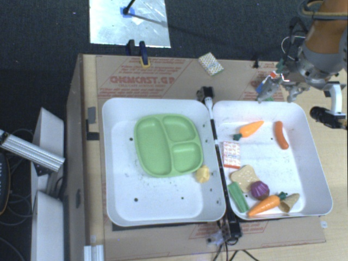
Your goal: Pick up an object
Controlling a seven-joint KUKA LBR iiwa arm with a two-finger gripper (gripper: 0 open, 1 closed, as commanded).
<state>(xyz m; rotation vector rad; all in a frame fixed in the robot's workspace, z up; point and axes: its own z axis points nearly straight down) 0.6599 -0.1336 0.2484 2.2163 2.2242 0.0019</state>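
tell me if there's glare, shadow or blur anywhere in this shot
Camera view: strong glare whitens the shiny silver sheet at the top; the two shallow white bins are evenly lit with only faint shadows; the whole picture is slightly soft, and the grey arm with the orange band at the upper right is blurrier than the toy food.

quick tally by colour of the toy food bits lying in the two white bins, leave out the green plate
Orange: 3 (carrot, sausage, carrot)
Green: 1 (stick)
Purple: 1 (round piece)
Tan: 2 (toast, cone-like piece)
Yellow: 1 (small lump, left bin)
Red and white: 1 (packet)
Total: 9
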